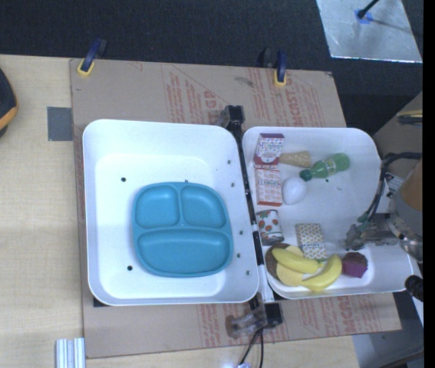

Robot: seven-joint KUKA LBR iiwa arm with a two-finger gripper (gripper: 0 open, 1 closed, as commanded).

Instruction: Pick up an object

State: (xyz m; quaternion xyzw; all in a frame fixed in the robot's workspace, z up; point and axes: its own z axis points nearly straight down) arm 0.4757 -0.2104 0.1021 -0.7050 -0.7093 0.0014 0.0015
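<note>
The jaws [361, 234] are seen at the right side of the right bin [370, 144], low over its floor, reaching in from the right edge; whether they are open or closed cannot be told, since the metal parts are small and blurred. No object is seen between them.

The nearest object is a dark red plum [354, 264], lying just below the jaws, near the bin's front wall. Just left of the plum two bananas [309, 267] are laid, curved, one touching the other, and the right banana's tip reaches the plum. A small patterned packet [311, 240] is placed above the bananas, to the left of the jaws. Further back a white egg [294, 191] and a green bottle [327, 166] are found, the bottle lying on its side. Along the bin's left wall a row of printed cartons [268, 176] is laid, with a pale cone [296, 159] beside the topmost one.

The left bin [102, 205] holds a blue divided plate [182, 229], well apart from the jaws. Both bins rest on a cardboard sheet [202, 90] on the bench [18, 228].

Bare floor is left in the right bin between the bottle and the jaws. The front right corner is crowded by fruit, close to the wall.
</note>
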